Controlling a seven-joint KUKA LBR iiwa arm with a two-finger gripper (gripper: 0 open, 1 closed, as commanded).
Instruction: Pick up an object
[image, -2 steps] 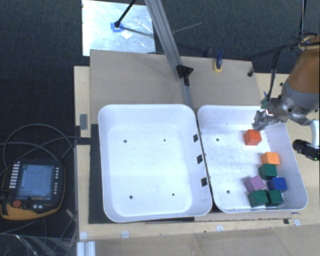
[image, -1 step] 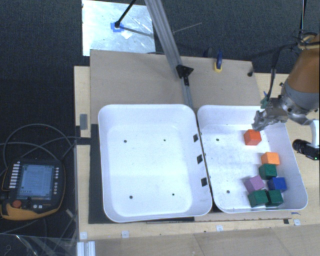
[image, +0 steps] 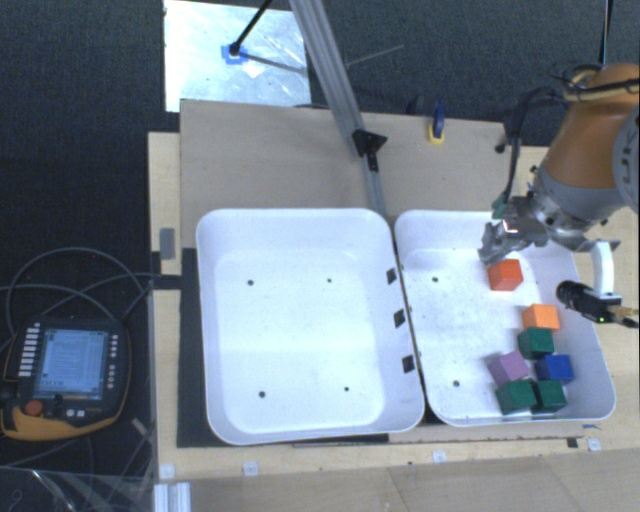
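Here the hand (image: 497, 243) hovers just above the red block (image: 506, 274) in the right bin (image: 440, 395); its opening cannot be judged. Next: descend squarely over it.

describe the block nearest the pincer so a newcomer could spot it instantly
Look in the right bin. Just below the pincer sits a red-orange block, alone on the bin floor. The other blocks cluster near the bin's lower right corner; this one sits apart above them, and is redder than the orange block there.
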